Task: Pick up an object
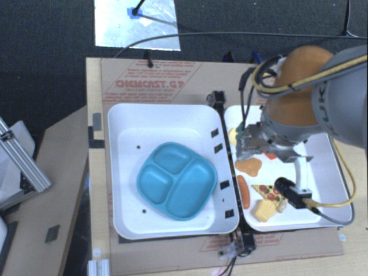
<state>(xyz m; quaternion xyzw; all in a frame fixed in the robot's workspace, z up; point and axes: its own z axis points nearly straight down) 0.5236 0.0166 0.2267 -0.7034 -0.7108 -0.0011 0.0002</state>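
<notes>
Gripper (248, 145) sits low over the upper-left part of the right bin (330, 211), and from my screen I cannot tell how it is set, because the wrist body covers most of it. Above it, the arm (322, 91) with its orange band (299, 85) blocks the whole back of that bin, so anything lying there is hidden from me. To the left, the other white bin (123, 142) holds a blue divided plate (175, 180), turned at an angle and fully in sight. Back in the right bin, I see an orange blob-shaped toy (249, 165) just below the gripper, then a red sausage-like piece (244, 191) beside the bin's left wall, a pizza-slice toy (269, 192), and a pale yellow piece (263, 211) near the front. A small yellow shape (232, 135) peeks out left of the gripper, too covered to identify.
</notes>
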